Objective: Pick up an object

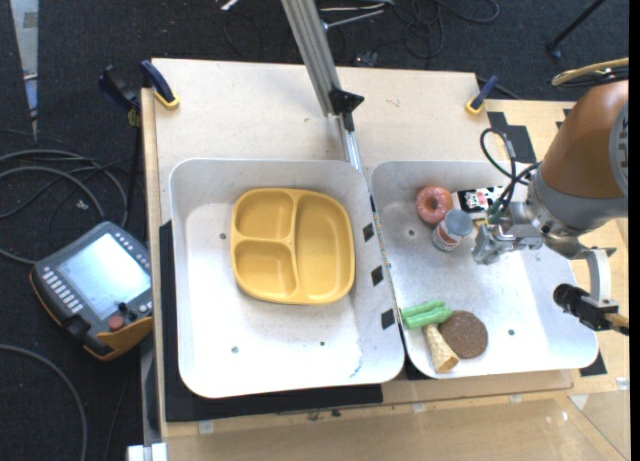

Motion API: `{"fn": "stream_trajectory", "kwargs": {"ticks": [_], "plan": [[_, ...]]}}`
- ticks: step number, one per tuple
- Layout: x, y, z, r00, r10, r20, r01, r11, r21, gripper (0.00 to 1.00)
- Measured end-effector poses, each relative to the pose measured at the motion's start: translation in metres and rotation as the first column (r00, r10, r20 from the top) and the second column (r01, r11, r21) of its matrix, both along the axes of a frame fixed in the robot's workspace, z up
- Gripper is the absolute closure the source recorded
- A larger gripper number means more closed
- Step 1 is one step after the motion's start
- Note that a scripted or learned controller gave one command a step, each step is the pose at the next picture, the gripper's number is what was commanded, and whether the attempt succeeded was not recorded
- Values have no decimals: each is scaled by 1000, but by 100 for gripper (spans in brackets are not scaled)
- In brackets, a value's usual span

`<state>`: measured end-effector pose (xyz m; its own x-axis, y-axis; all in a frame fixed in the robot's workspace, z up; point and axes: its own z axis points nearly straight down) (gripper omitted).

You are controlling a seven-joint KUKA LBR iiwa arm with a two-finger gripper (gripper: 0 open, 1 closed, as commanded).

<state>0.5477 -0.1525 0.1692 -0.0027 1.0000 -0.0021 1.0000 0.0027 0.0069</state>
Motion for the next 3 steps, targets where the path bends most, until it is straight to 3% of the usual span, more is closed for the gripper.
{"fn": "stream_trajectory", "kwargs": {"ticks": [2, 3], "plan": [[4, -11, 104, 1000, 1, 0, -1, 1000, 0, 100], [18, 49, 104, 1000, 5, -5, -5, 1000, 3, 100]]}}
